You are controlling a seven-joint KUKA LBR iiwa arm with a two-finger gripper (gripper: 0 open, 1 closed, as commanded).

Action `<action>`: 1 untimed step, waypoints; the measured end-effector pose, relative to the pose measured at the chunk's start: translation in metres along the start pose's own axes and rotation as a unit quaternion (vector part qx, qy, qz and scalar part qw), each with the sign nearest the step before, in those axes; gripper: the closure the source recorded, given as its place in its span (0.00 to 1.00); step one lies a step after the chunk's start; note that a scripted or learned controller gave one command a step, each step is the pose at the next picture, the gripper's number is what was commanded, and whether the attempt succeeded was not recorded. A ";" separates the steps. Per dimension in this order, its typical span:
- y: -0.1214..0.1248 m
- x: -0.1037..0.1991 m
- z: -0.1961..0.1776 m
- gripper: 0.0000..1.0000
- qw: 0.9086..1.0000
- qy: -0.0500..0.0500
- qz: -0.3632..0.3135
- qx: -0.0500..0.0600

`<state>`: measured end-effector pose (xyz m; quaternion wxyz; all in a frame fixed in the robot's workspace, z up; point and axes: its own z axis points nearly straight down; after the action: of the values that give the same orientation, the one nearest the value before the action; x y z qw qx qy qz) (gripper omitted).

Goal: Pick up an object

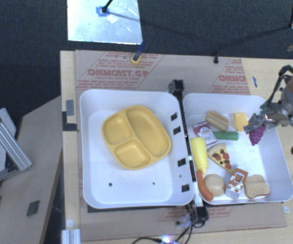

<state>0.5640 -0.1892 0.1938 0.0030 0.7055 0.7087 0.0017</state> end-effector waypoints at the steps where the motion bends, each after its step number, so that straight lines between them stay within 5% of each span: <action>1: 0.002 0.000 -0.033 1.00 1.000 0.000 0.000 0.001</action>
<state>0.5656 -0.1894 0.2268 0.0025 0.7055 0.7087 0.0014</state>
